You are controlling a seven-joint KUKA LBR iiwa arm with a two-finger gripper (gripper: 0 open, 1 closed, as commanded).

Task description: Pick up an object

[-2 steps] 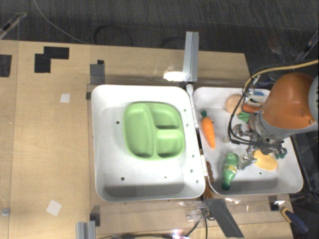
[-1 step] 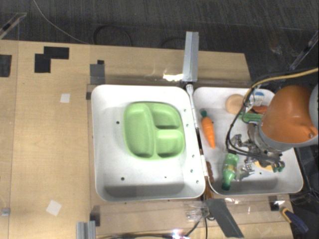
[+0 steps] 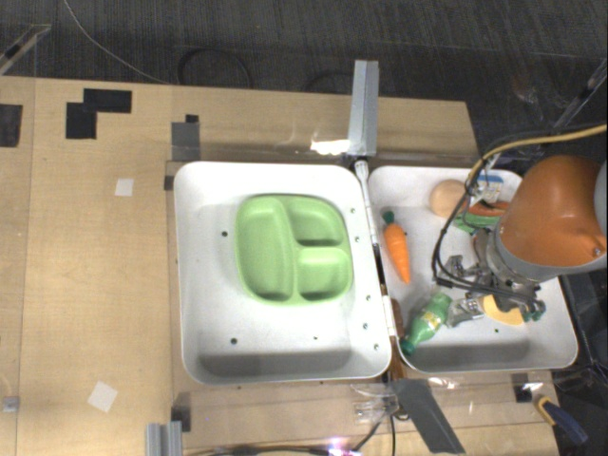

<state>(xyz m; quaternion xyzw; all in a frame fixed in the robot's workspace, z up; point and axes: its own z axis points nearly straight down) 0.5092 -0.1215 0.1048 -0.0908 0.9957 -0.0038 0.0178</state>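
The right bin (image 3: 541,354) holds an orange carrot (image 3: 396,250) near its left wall, a tan round object (image 3: 446,198) at the back, a green bottle-like object (image 3: 427,322) at the front left and a yellow object (image 3: 503,312) partly under the arm. A green and red item (image 3: 482,216) peeks out beside the wrist. My gripper (image 3: 472,308) reaches down into this bin, just right of the green bottle-like object and left of the yellow one. The orange wrist band (image 3: 556,212) covers much of the bin's right side.
The left bin (image 3: 204,350) holds a green divided plate (image 3: 291,247) in its middle. A metal post (image 3: 364,107) stands behind the wall between the bins. Black cables loop around the wrist above the right bin.
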